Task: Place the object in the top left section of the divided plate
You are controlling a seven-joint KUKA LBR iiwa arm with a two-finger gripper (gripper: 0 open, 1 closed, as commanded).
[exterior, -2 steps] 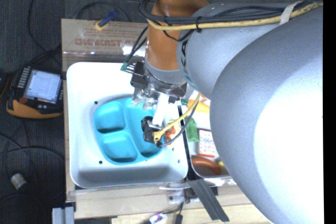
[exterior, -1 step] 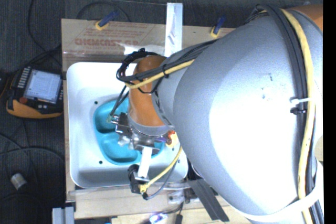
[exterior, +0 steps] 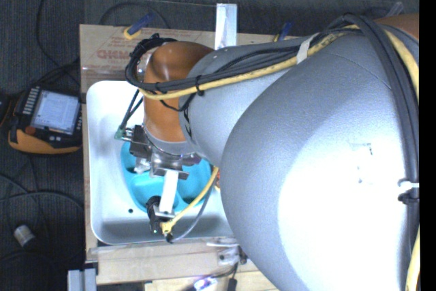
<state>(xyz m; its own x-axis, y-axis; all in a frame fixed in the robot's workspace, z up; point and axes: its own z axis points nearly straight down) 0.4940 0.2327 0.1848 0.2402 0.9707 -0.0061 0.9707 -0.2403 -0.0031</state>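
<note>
1. The blue plate (exterior: pixel 136 177) lies in the white bin (exterior: pixel 102 146), toward its near end, much of it covered by the robot's wrist.
2. The gripper (exterior: pixel 163 167) hangs right above the plate's middle, pointing down; I cannot tell whether it is wide, narrow or holding anything.
3. A small dark speck (exterior: pixel 131 210) sits on the bin floor just beside the plate's near rim.
4. The grey arm (exterior: pixel 306 146) covers the whole right side of the bench (exterior: pixel 102 51).
5. A handheld screen unit (exterior: pixel 48 116) lies on the carpet, left of the bench.
</note>
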